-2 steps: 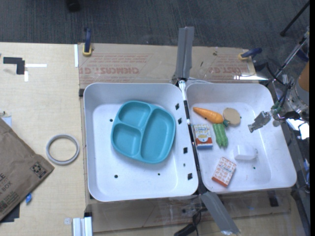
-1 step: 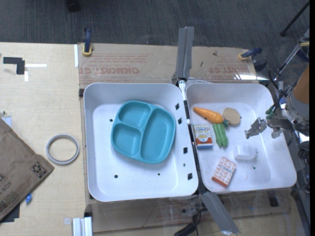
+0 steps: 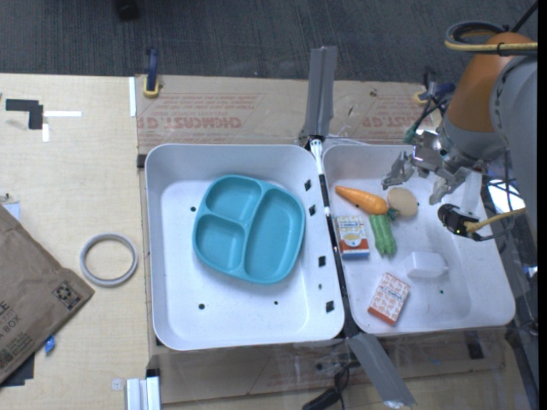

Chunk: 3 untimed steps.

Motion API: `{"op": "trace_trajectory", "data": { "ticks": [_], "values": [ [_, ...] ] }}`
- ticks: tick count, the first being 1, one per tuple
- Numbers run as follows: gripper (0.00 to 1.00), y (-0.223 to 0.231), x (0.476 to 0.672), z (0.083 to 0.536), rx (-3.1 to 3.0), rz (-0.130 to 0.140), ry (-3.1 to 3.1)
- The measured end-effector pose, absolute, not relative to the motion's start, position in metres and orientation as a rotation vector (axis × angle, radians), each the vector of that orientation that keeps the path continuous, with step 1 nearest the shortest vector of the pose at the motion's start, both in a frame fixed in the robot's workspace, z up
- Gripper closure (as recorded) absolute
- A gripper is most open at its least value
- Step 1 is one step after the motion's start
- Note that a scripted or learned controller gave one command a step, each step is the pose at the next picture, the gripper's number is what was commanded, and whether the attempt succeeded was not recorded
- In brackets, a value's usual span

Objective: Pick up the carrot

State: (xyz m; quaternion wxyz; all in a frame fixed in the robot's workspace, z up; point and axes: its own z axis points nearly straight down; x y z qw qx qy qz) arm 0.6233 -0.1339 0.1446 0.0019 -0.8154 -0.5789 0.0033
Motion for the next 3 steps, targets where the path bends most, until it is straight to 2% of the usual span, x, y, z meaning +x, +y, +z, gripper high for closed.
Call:
{"op": "trace_trajectory", "data": {
  "ticks": [1, 2, 3],
  "values": [
    [1.0, -0.134, 0.623, 0.149, -2.552, 0.022, -1.82],
    [0.0, -0.134, 0.623, 0.149, -2.553, 0.022, -1.82],
    [0.0, -0.107, 0.651, 0.097, -2.572, -0.005, -1.817]
  ]
}}
